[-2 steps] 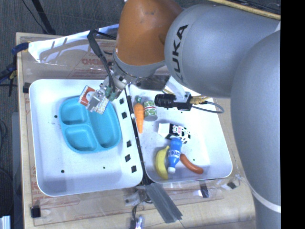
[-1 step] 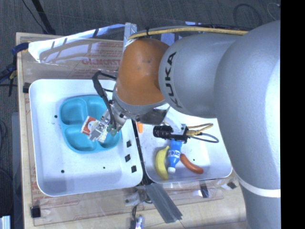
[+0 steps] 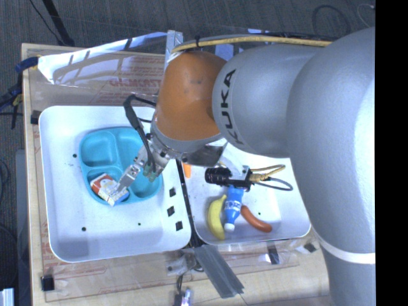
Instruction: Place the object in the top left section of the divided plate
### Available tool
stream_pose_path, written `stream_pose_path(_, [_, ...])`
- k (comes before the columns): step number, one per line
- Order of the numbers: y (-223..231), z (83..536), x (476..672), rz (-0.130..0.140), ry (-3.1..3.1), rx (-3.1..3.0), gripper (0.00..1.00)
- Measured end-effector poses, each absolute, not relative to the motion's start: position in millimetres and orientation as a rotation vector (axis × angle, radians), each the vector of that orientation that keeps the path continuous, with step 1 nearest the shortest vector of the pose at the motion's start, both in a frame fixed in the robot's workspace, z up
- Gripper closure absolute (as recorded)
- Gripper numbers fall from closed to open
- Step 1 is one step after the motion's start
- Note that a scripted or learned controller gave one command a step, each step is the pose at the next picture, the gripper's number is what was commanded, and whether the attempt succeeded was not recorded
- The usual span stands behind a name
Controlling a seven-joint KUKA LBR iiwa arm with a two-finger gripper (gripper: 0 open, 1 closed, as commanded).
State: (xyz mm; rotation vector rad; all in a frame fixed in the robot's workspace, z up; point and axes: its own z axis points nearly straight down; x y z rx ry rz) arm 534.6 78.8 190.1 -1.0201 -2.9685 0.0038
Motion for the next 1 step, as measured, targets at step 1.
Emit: stream_pose_path(1, [62.8,191.7,558.8,0.001,-2.873,-1.274,0.00])
